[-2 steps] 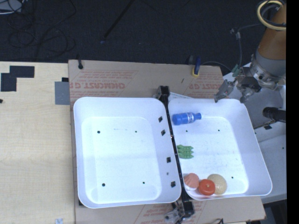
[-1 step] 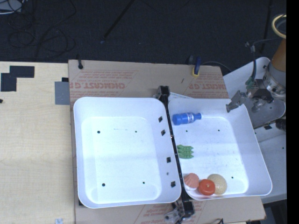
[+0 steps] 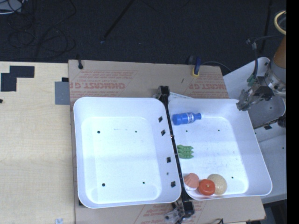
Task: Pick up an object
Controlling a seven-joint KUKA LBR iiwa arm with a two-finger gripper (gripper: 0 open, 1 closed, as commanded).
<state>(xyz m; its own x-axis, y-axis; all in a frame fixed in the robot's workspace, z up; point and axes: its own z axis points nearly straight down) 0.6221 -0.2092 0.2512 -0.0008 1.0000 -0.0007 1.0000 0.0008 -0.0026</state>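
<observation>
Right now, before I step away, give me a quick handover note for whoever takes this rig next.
Tool: parked above the right bin's far right corner, outside the rim, carrying nothing; whether it is open or shut can't be made out.
Objects, all in the right bin: blue bottle lying at the far left; green piece by the left wall; pink piece, red round piece and tan round piece clustered at the near edge.
Done: no pick yet.
Left: choose one object, descend, grasp, lift.

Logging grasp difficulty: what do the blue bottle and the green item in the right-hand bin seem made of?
Blue bottle with pale cap: probably smooth plastic, slightly glossy, uniform colour. Small green ridged item: looks like moulded plastic or rubber, matte; too small to be sure.
</observation>
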